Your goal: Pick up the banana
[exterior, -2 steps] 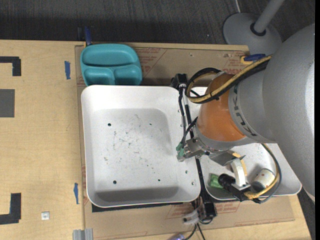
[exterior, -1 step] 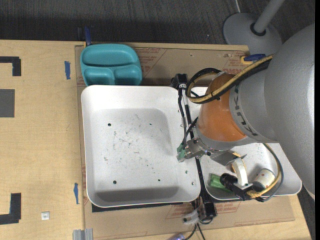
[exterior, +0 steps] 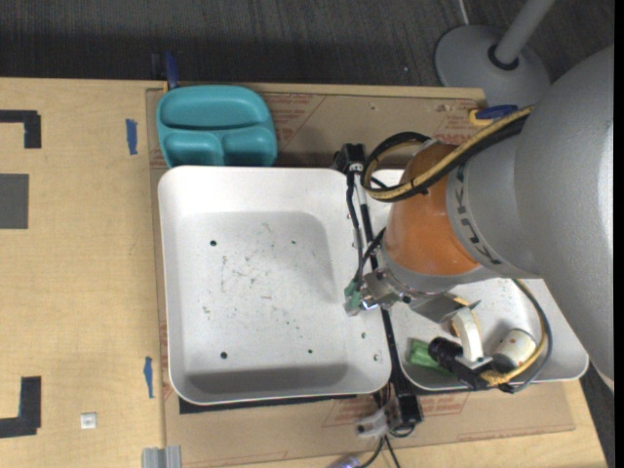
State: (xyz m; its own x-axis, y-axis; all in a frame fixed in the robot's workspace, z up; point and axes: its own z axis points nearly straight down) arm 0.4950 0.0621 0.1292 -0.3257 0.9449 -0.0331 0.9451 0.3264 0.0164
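Observation:
My arm reaches down into the right bin (exterior: 561, 359), and its orange band (exterior: 429, 232) and grey body cover most of that bin. The gripper (exterior: 441, 308) sits below the orange band, low over the bin's left part, seen from above as grey metal pieces. Just to its lower right lies a pale curved object with a yellowish edge (exterior: 470, 335), possibly the banana; it is partly hidden and too small to tell. I see nothing held in the gripper.
Near the curved object lie a green item (exterior: 421, 356), a black item (exterior: 447, 351) and a round whitish item (exterior: 513, 342). The left bin (exterior: 185, 261) shows only specks. A teal divided tray (exterior: 216, 125) stands behind it. Cables run along the divide between the bins.

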